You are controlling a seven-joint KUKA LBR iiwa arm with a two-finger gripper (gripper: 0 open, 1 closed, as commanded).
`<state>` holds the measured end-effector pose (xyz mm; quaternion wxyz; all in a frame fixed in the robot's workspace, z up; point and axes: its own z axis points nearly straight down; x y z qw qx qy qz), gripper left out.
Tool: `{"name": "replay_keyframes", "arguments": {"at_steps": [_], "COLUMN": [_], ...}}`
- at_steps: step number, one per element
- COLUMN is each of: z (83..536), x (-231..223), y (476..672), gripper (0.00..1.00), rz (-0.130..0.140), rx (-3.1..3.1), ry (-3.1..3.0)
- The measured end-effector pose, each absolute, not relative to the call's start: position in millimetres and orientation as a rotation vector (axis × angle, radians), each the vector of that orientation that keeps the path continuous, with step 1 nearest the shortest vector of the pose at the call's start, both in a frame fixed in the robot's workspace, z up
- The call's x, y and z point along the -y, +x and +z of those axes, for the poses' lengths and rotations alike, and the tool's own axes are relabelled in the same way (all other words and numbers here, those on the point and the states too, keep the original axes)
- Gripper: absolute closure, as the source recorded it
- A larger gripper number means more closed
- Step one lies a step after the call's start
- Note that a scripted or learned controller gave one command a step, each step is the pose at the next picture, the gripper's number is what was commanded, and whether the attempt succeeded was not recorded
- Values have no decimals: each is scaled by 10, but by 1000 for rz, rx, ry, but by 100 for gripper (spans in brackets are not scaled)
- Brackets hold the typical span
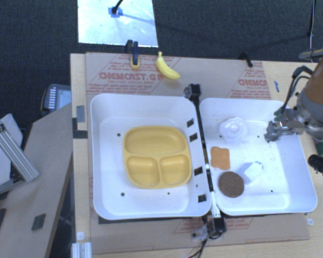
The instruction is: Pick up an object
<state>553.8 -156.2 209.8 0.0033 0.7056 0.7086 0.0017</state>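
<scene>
The right bin [290, 198] holds a clear plastic cup-like piece [233, 128], an orange flat piece [220, 157], a brown round disc [231, 184] and a small white block [252, 171]. My gripper [274, 130] hangs over the right bin's upper right part, to the right of the clear piece and apart from it. Nothing shows between its fingers. A yellow three-compartment tray [155, 156] lies in the left bin [105, 198].
A yellow banana [166, 67] lies on the cardboard behind the left bin, next to a yellow clamp [134, 55]. The divider with black clips [198, 144] runs between the bins. The arm [317, 98] enters from the right edge.
</scene>
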Motion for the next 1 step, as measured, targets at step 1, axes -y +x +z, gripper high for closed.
{"name": "replay_keyframes", "arguments": {"at_steps": [1], "z": [2552], "x": [1624], "y": [5543], "gripper": [100], "rz": [5], "rx": [-2222], "ry": [2212]}}
